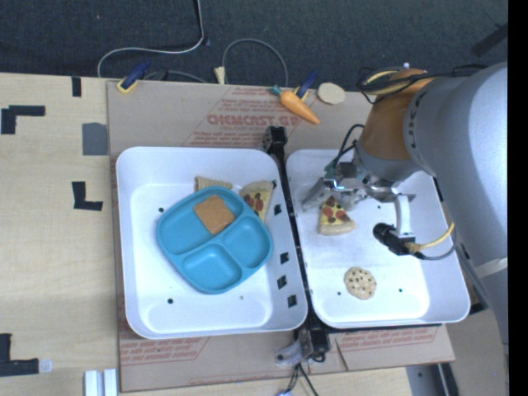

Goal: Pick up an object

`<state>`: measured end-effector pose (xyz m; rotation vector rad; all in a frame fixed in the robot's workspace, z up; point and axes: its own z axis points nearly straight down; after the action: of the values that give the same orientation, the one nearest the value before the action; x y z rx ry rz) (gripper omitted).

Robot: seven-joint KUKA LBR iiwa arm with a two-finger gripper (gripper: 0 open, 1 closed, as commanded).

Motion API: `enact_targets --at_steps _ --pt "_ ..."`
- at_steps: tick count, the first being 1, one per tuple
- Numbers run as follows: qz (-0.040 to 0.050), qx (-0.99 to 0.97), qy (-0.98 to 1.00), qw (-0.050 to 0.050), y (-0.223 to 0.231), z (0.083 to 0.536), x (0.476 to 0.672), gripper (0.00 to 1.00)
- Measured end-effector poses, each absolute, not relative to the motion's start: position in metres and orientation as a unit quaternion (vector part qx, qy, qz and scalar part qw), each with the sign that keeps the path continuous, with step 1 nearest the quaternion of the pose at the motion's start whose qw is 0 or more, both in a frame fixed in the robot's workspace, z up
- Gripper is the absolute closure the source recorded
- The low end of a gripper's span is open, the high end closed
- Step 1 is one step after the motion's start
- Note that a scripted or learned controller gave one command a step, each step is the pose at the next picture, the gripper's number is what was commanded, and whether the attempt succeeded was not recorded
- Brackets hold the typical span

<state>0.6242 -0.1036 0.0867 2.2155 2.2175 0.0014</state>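
Two white bins sit side by side on the bench. The left bin [140, 246] has a blue plate [216, 242] with three parts, and a brown square of toast [215, 214] lies in the top part. Behind the plate, touching its rim, a pizza slice [259, 196] and another bit of bread [208, 184] peek out.

The right bin [429, 291] has a small pizza slice with red dots [335, 218] near its middle and a round cookie [360, 282] closer to the front — the two are well apart.

The big grey arm [462, 130] comes in from the right, with its orange band [389, 130] above the wrist. Its gripper [332, 190] hangs low over the right bin, just above the dotted pizza slice. The fingers [316, 195] look spread apart, and nothing is between them — the slice lies flat on the bin floor.

Behind the bins, on the brown board, lie a toy carrot [297, 106] and a pale round thing [332, 94].
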Motion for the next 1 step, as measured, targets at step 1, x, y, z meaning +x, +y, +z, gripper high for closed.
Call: enact_targets --at_steps 1 --pt "0.0012 0.706 0.708 0.002 -0.1265 0.0857 0.6707 0.0"
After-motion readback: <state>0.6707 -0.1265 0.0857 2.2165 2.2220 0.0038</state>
